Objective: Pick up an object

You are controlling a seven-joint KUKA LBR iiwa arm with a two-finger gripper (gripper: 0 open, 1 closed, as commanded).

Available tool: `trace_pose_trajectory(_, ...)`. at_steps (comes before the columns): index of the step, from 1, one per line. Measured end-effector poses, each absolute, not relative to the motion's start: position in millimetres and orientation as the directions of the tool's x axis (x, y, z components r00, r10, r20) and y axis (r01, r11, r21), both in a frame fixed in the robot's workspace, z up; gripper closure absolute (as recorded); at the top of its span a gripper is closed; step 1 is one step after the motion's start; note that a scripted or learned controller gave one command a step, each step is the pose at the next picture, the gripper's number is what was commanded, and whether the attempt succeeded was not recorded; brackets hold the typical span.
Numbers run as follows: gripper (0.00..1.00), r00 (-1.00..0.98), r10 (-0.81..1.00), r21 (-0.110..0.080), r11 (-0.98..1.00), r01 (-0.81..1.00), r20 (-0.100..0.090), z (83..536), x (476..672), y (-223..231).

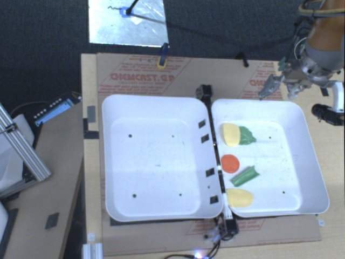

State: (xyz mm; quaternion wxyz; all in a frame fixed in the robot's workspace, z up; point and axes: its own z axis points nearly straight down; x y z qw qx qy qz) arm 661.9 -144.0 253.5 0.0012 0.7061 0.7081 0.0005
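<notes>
a: while the gripper (279, 87) hangs above the right bin (307, 139)'s far rim, jaws look spread, nothing between them.
b: objects?
a: all in that bin's left part: yellow piece (230, 134) touching green leaf (247, 136), orange disc (230, 163), green pod (245, 176), second yellow piece (240, 197).
b: progress?
a: nothing picked yet, descent and grasp remain.

The right bin (302, 144) holds 5 objects (230, 163) along its left side, beside the left bin (113, 144).
</notes>
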Motion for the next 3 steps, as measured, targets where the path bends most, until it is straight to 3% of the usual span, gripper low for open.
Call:
trace_pose_trajectory(1, 1.00, -0.006, 1.000, 0.006, 0.006, 1.000, -0.001, 264.8, 662.8, -144.0)
trace_pose_trajectory(2, 1.00, -0.011, 1.000, 0.012, 0.011, 1.000, 0.001, 361.8, 670.2, -70.4)
trace_pose_trajectory(3, 1.00, -0.012, 1.000, 0.009, 0.012, 1.000, 0.002, 414.2, 669.1, 14.6)
